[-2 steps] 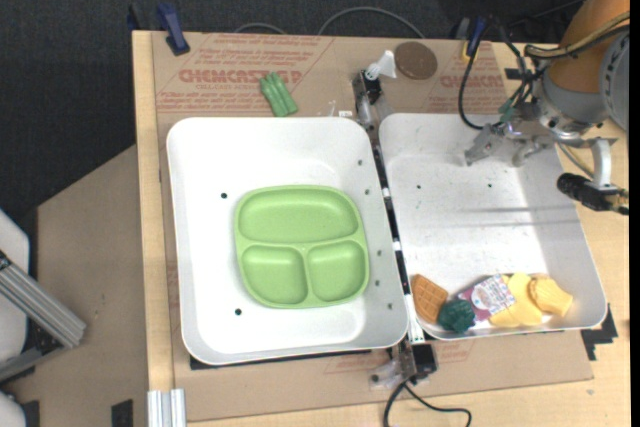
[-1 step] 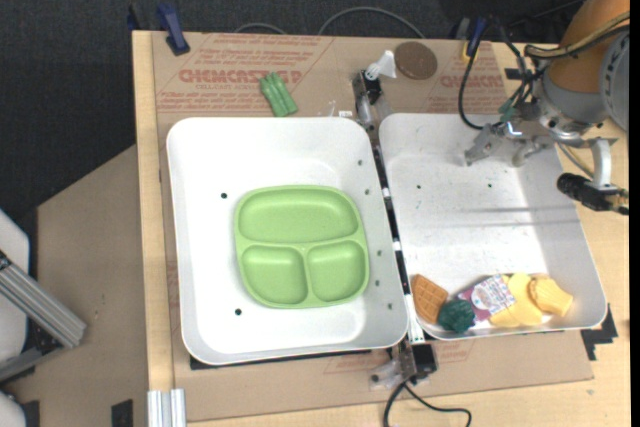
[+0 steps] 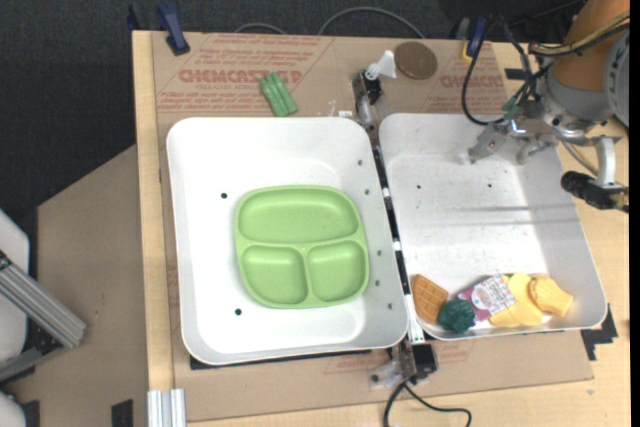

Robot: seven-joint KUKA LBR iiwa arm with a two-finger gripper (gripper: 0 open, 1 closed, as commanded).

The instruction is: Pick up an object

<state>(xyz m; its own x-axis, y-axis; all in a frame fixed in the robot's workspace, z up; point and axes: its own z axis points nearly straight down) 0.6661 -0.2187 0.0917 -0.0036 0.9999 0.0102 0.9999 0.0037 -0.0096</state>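
Several small objects lie along the near edge of the right bin [image 3: 560, 215]: a tan waffle piece [image 3: 430, 296], a dark green item [image 3: 458, 316], a pink and white packet [image 3: 491, 293] and yellow food pieces [image 3: 530, 300]. My gripper [image 3: 508, 148] hangs over the far end of that bin, well away from the objects. Its fingers are spread, open, with nothing between them. The grey arm with its orange band [image 3: 600, 25] comes in from the upper right.
The left bin [image 3: 200, 175] holds a green divided plate [image 3: 300, 246]. On the cardboard behind the bins lie a green clip-like piece [image 3: 278, 96] and a brown disc [image 3: 415, 61]. Cables run near the arm at the far right.
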